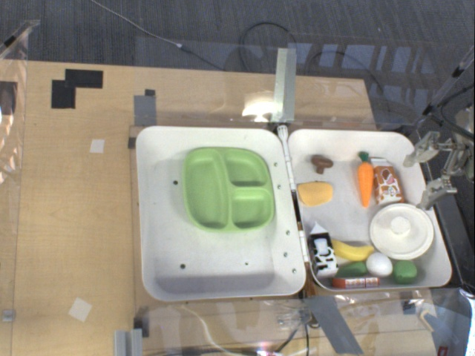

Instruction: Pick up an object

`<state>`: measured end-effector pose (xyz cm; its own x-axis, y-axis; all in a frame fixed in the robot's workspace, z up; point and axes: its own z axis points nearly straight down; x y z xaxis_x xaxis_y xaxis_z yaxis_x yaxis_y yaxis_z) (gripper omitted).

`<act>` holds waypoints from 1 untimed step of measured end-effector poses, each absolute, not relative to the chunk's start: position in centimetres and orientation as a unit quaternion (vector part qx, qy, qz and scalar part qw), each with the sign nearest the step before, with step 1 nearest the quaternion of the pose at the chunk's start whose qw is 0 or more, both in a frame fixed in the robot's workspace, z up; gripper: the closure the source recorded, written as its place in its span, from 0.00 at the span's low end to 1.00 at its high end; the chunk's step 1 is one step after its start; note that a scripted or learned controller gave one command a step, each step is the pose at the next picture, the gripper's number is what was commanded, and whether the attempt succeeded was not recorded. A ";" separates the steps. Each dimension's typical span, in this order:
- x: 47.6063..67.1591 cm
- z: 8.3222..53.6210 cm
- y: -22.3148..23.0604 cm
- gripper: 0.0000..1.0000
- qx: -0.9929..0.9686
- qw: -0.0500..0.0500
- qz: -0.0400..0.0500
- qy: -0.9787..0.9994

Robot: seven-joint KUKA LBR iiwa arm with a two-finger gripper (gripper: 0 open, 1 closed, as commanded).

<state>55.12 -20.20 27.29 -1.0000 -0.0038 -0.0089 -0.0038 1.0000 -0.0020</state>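
- A pale wooden bench stands on dark carpet and bears two white bins side by side
- The left bin holds a green divided tray
- The right bin holds a carrot, yellow piece, banana, white bowl and white egg
- The gripper hangs at the right bin's right rim, fingers apart, holding nothing

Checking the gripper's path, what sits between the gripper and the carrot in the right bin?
In the camera view, the orange-and-white carton lies between the gripper and the carrot, close beside the carrot's right side.
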 end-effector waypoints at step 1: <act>52.3 12.2 -16.4 0.00 -0.074 -0.001 0.002 0.997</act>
<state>52.29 -16.36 12.25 -0.9890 -0.1478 0.0014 -0.1478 0.9890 0.0034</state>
